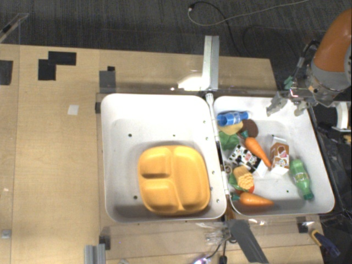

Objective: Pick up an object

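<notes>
My gripper [286, 106] hangs over the far right part of the right bin [322, 164], its two fingers spread open with nothing between them. Below it in that bin lie a blue bottle [232, 117], a brown round piece [251, 127], a carrot [257, 151], a small carton [279, 155], a green bottle [301, 178], a black-and-white patterned item [242, 156] and a second carrot [255, 199]. The gripper is apart from all of them, up and to the right of the pile.
The left bin [118, 147] holds a yellow divided tray [173, 177]. A metal post [211, 65] rises behind the wall between the bins. A cable [242, 15] lies on the dark floor beyond the bench.
</notes>
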`<state>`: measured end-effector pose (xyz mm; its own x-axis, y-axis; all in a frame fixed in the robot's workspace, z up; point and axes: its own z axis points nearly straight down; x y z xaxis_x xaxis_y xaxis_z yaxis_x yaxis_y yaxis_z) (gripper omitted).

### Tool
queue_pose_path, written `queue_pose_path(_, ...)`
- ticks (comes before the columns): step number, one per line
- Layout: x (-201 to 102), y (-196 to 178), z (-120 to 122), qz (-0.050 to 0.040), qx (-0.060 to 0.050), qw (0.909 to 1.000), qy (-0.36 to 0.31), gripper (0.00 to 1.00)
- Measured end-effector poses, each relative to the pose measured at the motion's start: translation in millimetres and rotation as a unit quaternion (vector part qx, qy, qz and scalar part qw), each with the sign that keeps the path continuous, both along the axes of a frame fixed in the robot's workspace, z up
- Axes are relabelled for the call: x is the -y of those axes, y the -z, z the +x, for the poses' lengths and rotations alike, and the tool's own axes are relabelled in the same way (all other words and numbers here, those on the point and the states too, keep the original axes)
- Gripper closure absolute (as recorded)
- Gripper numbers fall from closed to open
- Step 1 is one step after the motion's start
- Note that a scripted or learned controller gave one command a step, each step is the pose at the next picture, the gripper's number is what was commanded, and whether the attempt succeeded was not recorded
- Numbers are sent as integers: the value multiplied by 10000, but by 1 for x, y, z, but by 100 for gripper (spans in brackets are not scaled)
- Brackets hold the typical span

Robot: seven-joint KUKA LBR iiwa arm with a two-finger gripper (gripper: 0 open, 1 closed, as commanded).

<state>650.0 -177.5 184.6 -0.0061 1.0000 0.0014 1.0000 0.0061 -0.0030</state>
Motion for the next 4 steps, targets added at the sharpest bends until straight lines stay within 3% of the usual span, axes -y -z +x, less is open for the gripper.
queue_pose_path(1,-8,28,19,-7,6,9976,690,0)
queue_pose_path(2,-7,95,-44,-3,13,9990,450,0)
queue_pose_path(3,-21,95,-97,-28,106,9981,-609,0)
queue_pose_path(4,4,95,-134,-30,104,9923,-1238,0)
